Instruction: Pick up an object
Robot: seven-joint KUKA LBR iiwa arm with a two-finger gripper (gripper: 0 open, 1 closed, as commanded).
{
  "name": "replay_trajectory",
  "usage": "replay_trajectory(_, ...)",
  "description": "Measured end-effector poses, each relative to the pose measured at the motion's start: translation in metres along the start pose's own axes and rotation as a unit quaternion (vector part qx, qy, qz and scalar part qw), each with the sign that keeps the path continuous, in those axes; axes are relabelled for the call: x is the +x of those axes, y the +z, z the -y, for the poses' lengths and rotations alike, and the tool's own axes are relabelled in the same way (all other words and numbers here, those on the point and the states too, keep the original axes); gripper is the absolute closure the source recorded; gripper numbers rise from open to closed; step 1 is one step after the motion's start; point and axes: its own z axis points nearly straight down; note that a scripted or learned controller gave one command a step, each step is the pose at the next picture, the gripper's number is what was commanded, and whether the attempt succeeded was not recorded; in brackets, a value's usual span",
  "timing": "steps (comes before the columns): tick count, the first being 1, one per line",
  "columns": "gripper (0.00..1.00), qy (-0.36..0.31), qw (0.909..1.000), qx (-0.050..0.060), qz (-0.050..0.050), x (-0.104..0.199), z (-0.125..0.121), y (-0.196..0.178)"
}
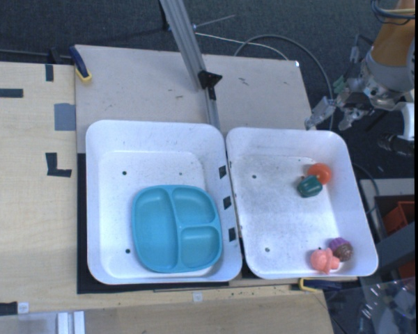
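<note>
Objects for picking are all in the right bin (348,186), but going big to small first: the bench (146,89) carries two white bins side by side, and the left bin (104,186) has a blue divided plate (175,227) lying flat in it. The arm (393,40) comes in from the right, and its pincer (331,113) hangs just past the right bin's far corner, above the bench rather than over any toy. Can't tell how wide it's set, too small and blurry.

The toys: an orange ball (321,172) touching a dark green piece (309,186) near the far right wall, and a pink lump (324,260) right against a purple one (340,248) in the near right corner. They look light and hard, probably plastic, likely slippery. I'd pinch the green one across its narrow side.
</note>
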Motion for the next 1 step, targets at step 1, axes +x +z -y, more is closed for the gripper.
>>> replay_trajectory(1, 0.0, 0.0, 1.0, 0.0, 0.0, -0.0001, 0.0001, 0.0)
